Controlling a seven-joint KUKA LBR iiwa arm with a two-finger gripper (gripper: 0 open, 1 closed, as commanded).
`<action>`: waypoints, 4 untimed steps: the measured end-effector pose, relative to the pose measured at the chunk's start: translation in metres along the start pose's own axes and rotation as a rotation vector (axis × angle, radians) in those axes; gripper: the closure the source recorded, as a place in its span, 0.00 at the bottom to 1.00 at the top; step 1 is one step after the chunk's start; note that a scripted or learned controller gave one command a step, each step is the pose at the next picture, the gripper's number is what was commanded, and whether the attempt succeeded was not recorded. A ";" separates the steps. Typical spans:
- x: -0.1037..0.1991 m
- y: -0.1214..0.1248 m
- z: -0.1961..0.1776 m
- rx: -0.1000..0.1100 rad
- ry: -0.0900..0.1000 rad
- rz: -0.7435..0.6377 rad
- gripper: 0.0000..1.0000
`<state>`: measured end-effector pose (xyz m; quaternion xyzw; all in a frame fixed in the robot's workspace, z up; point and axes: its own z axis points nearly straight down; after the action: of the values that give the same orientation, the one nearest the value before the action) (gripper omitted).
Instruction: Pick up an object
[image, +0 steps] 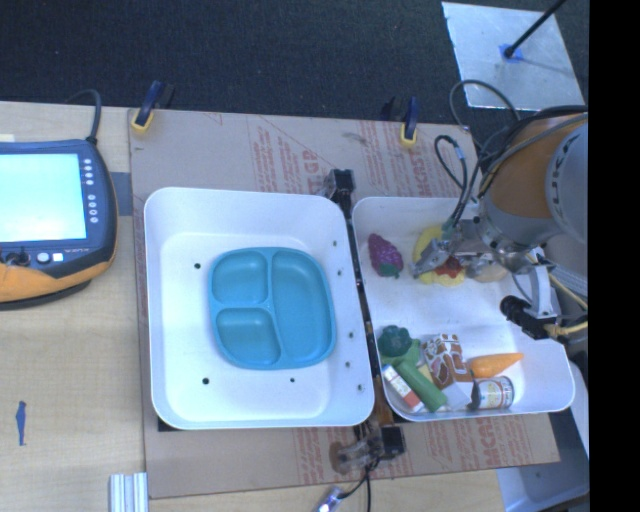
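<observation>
Yellow banana-like toy (432, 243) lay in far part of right bin (540, 395), long axis approx. near-far, a red piece (449, 268) touching its near end. Claw (447, 256) sat right over it; grip state can't be told. Purple toy (385, 254) just left.

Both bins, left (160, 300) and right (545, 385): white plastic, smooth, slight sheen. Blue divided plate (272, 306): matt plastic. Bench sheet under bins (250, 150): brown cardboard, printed, dull. Tabletop at left (60, 380): pale wood grain. My arm (530, 175): glossy orange band, grey smooth casing. My gripper (440, 258): dull metal look. Purple grapes (385, 253), carrot (493, 365): plastic toys, smooth. Pendant screen (40, 205): glossy
</observation>
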<state>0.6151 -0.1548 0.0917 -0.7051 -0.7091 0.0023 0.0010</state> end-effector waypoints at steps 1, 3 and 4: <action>0.019 0.036 -0.001 -0.003 0.002 0.001 0.00; 0.019 0.041 -0.001 -0.004 0.001 0.004 0.00; 0.007 0.030 0.000 -0.001 0.003 0.004 0.00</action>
<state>0.6448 -0.1472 0.0920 -0.7064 -0.7078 0.0009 0.0016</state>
